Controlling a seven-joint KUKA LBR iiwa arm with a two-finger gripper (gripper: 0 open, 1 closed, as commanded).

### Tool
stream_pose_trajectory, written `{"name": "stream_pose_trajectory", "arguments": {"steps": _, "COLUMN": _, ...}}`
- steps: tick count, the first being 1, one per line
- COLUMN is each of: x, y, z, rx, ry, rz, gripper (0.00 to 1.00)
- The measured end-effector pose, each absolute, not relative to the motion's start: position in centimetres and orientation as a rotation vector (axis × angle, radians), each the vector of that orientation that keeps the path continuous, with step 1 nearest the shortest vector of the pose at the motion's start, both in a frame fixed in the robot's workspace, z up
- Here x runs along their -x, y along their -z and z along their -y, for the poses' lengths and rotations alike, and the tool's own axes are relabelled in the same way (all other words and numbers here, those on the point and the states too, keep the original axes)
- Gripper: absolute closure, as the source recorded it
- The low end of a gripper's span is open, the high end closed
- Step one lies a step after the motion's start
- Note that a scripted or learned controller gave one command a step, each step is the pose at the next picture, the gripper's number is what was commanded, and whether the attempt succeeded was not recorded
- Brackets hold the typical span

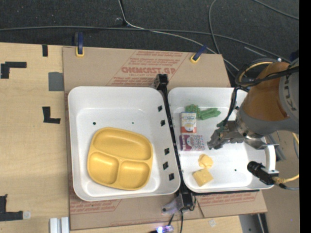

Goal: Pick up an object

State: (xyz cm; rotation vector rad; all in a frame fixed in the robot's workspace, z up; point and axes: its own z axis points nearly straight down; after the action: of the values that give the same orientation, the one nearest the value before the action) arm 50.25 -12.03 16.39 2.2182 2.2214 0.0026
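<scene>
claw (215,143): over the right bin (243,181), grip state cannot be told
purple packet (192,142): at its 9 o'clock, just beside
yellow pieces (203,171): at 7 o'clock

The left white bin (77,130) holds a yellow plastic tray with three compartments (119,158). In the right white bin (243,181) lie a green soft toy (203,113), a small red-and-white carton (188,122), a purple packet (192,142) and two yellow blocks (203,170). The dark pincer (217,141) hangs just beside the packet.
</scene>
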Motion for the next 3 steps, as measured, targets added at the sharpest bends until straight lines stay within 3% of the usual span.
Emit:
{"name": "stream_pose_trajectory", "arguments": {"steps": 2, "x": -50.3, "y": -22.4, "z": 11.9, "rx": -2.22, "ry": 0.0, "rz": -2.222, "gripper": 1.0}}
{"name": "stream_pose_trajectory", "arguments": {"steps": 3, "x": -53.2, "y": -23.3, "z": 7.2, "rx": -2.215, "ry": -0.002, "rz": -2.229, "gripper": 1.0}}
